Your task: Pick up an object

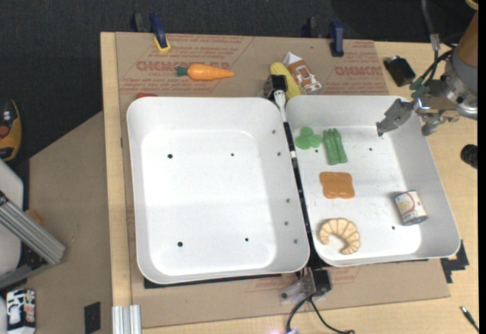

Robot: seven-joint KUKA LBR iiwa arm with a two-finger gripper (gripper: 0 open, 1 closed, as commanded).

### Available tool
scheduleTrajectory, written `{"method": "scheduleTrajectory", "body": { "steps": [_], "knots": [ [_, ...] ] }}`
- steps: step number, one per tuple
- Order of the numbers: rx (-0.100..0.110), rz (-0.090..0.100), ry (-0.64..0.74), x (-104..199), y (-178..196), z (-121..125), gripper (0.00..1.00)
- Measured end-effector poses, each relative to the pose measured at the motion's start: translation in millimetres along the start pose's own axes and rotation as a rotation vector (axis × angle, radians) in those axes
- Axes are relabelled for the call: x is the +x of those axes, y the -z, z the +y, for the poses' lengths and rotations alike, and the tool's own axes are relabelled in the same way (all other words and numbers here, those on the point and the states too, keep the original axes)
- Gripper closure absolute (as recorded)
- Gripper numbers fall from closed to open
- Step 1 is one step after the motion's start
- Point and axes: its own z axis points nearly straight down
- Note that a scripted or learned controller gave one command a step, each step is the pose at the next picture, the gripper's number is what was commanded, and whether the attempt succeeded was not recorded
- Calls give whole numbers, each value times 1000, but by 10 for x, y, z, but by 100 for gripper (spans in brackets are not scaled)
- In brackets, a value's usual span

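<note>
Gripper (410,114) at 2 o'clock of the right bin (437,173), up near the back rim, arm entering from 3 o'clock. Two fingers visible, spread apart, nothing between them. Left finger (391,118) angled down-left toward the bin floor; looks poised above it rather than touching, though height hard to judge from this slant.

Nothing directly under the fingers. Nearest candidates, going out from the gripper: green ridged piece (335,146) at 9 o'clock of it, lying lengthwise, with a green leafy piece (307,139) just beside, toward the divider. Below those, orange-brown flat piece (336,185) mid-bin. Small can (410,207) at 5 o'clock of the bin, on its side near the right wall. Croissant (339,234) at 7 o'clock, close to the front rim.

All five well apart from each other except the two greens, so open approach lanes for most. Can on its side likely to roll under a pinch; flat piece low profile, hard to get fingers under.

Left bin (205,181) bare white floor. Outside the bins on the cardboard at 12 o'clock: carrot (206,73), a banana (282,74) and small carton (304,76) wedged at the bin junction; out of play.

Judgement: pre-grasp, no target committed yet. Needs a move toward 9 o'clock and down.
</note>
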Motion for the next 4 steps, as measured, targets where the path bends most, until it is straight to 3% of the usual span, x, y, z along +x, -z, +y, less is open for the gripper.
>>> {"method": "scheduleTrajectory", "body": {
  "steps": [1, 2, 3, 4],
  "knots": [
    [16, 6, 5, 615, -1622, -58, 0],
    [-3, -1, -1, 564, -1415, -15, 100],
    [3, 1, 1, 687, -1633, 26, 100],
    [-15, -1, 5, 999, -546, 329, 100]
  ]
}}
